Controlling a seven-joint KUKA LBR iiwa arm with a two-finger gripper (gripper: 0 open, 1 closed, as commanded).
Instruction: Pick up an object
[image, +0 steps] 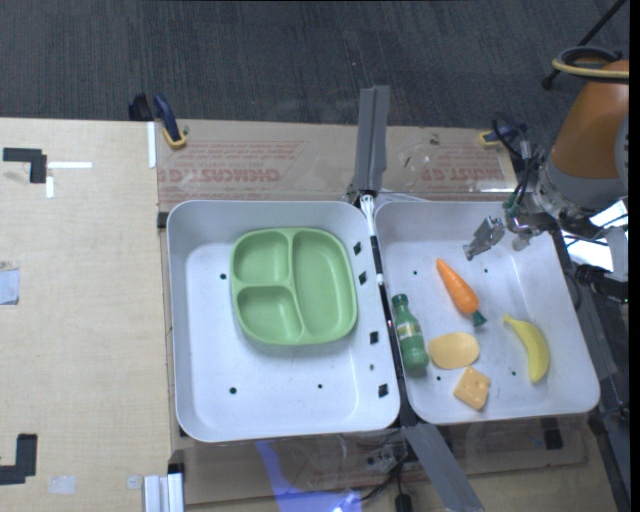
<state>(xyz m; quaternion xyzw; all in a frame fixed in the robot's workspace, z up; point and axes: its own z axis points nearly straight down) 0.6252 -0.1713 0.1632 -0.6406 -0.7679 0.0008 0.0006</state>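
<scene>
Hand (487, 240) hovers over right bin (570, 400), upper part, holding nothing; finger state unclear. Carrot (458, 286) just below-left, banana (531, 346) nearby. Nothing picked up so far.

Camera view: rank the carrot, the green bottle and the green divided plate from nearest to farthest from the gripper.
1. Carrot, right bin, just below-left of the gripper.
2. Green bottle, right bin's left edge.
3. Green divided plate, left bin.
</scene>
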